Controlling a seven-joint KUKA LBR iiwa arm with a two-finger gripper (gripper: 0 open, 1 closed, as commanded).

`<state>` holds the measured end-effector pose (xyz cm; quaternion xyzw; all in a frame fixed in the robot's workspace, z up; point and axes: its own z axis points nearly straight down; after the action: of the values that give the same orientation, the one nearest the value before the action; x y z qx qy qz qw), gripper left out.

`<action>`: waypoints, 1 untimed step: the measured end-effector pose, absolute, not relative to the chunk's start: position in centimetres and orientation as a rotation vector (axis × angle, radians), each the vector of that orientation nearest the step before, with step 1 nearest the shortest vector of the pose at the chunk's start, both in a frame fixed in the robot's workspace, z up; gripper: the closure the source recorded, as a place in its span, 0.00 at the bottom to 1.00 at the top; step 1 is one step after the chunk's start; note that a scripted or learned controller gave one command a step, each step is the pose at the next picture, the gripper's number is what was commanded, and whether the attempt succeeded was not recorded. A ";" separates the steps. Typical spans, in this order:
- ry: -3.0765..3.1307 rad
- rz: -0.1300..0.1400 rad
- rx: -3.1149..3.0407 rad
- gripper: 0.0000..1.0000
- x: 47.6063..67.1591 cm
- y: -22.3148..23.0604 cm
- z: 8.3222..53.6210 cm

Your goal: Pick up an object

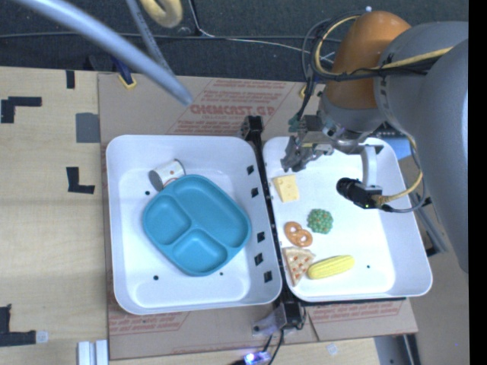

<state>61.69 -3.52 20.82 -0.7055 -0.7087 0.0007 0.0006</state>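
My gripper (295, 158) hangs over the back left part of the right bin (396, 276), just above a yellow cheese block (287, 188). Its fingers point down toward the bin floor near the cheese, with nothing visibly between them. Further forward in the same bin lie a green broccoli floret (320, 220), a pretzel (298, 234), a pizza slice (297, 262) and a yellow corn cob (329, 265).
The left bin (125, 280) holds a blue divided plate (196, 223) and a small white cup (167, 174) on its side. A black divider (262, 196) runs between the bins. The arm's black cable fitting (359, 192) hangs over the right bin's middle.
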 end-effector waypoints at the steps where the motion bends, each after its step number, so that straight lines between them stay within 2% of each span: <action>1: -2.228 -0.002 -2.215 1.00 63.9 1.5 21.3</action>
<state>63.92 1.49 21.34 -0.7050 -0.7092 -0.0005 0.0002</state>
